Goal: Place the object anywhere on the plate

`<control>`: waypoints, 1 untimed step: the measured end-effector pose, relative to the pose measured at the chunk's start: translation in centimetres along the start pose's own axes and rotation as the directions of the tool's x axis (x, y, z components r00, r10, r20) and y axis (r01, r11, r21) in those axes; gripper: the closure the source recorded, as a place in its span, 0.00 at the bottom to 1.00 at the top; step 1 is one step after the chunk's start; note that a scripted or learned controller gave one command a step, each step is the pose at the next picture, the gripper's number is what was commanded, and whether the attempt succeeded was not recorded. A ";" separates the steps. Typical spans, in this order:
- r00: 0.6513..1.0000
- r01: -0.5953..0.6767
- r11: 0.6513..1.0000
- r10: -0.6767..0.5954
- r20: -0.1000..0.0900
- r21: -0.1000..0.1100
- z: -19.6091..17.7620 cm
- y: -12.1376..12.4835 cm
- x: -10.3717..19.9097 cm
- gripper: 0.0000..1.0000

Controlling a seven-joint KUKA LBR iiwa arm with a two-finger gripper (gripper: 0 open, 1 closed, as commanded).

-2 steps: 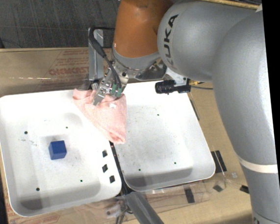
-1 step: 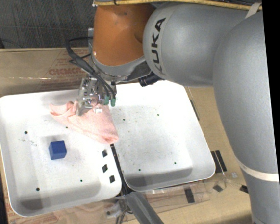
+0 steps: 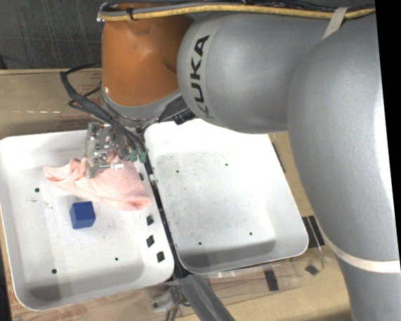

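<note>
The table (image 3: 24,92) is seen as a brown, cardboard-like surface, and two shallow white bins are carried on it side by side, their inner rims touching. The left bin (image 3: 28,279) lies under and below-left of the claw (image 3: 101,153), which is placed near that bin's upper right corner. The right bin (image 3: 230,252) is set to the right of the claw, just across the shared rims. A bare strip of table is shown above the claw, behind the left bin, and another strip below both bins, where grey strips (image 3: 207,307) are laid.
</note>
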State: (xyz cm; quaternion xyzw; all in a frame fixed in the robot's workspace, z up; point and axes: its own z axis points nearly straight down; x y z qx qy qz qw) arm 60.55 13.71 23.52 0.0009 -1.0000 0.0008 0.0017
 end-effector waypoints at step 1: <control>1.000 0.000 1.000 0.000 0.001 0.000 0.0 0.0 0.0 0.00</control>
